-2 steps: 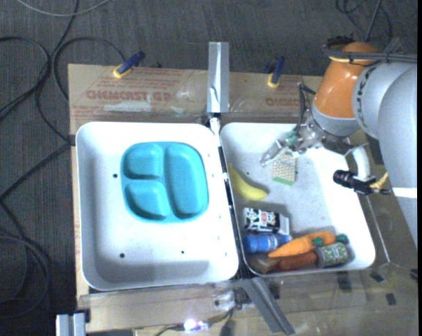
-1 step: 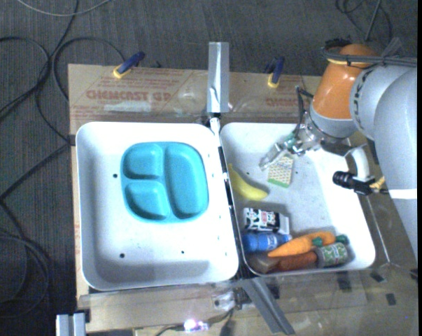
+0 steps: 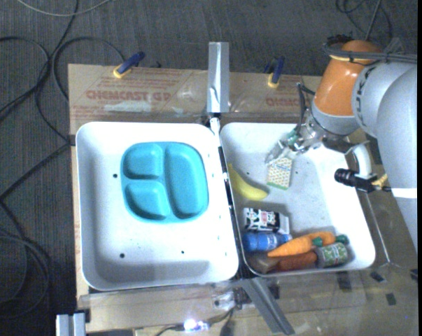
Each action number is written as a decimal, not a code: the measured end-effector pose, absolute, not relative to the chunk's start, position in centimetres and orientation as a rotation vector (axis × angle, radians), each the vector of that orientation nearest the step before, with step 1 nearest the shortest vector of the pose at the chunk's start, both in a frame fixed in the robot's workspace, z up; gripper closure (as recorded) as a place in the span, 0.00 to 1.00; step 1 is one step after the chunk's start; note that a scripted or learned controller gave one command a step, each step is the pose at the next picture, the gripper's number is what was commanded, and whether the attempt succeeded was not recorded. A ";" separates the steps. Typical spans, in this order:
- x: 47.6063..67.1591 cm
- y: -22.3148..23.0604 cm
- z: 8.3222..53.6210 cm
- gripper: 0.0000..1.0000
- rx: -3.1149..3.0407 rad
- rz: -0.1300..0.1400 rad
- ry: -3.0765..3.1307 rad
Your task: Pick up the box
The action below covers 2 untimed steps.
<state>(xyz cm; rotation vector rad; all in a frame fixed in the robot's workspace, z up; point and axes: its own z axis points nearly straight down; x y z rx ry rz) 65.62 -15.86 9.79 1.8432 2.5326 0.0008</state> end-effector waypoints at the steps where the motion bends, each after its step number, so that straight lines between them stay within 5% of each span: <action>1: 62.9 -6.1 19.9 1.00 1.870 0.000 2.525; 2: 62.9 -6.1 19.8 0.00 1.871 0.000 2.525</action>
